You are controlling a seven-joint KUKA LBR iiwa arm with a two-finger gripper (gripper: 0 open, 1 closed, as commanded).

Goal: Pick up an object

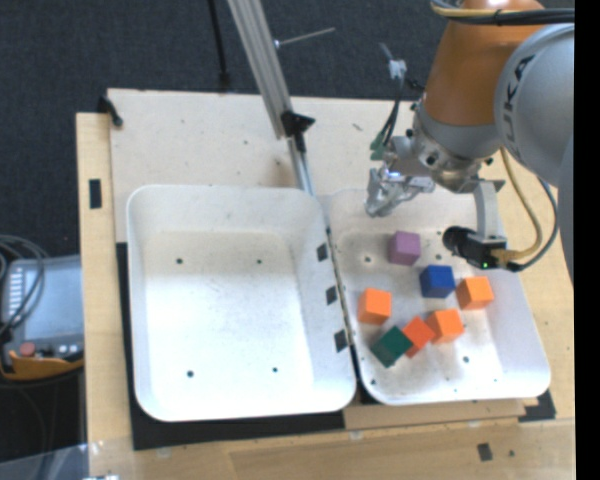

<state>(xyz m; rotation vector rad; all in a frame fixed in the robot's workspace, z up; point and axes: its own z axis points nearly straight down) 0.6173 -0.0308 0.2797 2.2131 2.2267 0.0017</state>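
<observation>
Several small blocks lie in the right bin (500, 368): a purple one (405, 247), a blue one (437, 280), orange ones (376, 304) (475, 291) (446, 323), a red-orange one (419, 332) and a dark green one (390, 346). My gripper (383, 200) hangs over the bin's far left corner, up and left of the purple block, with nothing seen between its fingers. The fingertips look close together, but their gap is not clear.
The left bin (150, 268) lies beside the right one. A slanted metal post (265, 63) rises from behind the bins' shared edge. The bench's wooden rim (230, 118) runs behind both bins.
</observation>
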